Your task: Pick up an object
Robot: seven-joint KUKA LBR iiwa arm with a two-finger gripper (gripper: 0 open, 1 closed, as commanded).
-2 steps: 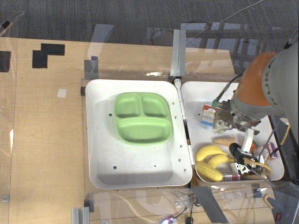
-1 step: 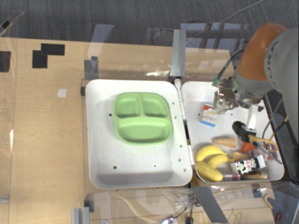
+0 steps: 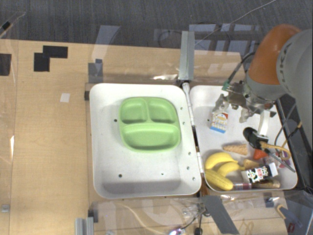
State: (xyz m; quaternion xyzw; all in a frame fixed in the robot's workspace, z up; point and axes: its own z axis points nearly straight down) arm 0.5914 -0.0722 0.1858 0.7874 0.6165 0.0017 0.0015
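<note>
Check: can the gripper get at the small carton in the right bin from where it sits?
Probably yes. The gripper hangs just right of the small carton, which lies apart from the bananas and the rest of the clutter, with nothing on top of it.

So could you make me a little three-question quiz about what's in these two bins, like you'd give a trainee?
1. True or false: the green divided plate lies in the left bin.
2. Which fruit sits near the front of the right bin? A) bananas B) grapes C) an orange
3. Fill in: the small carton lies just under the ____.

Key
1. True.
2. A, the bananas.
3. Gripper, which hangs over the right bin's rear half.
</note>
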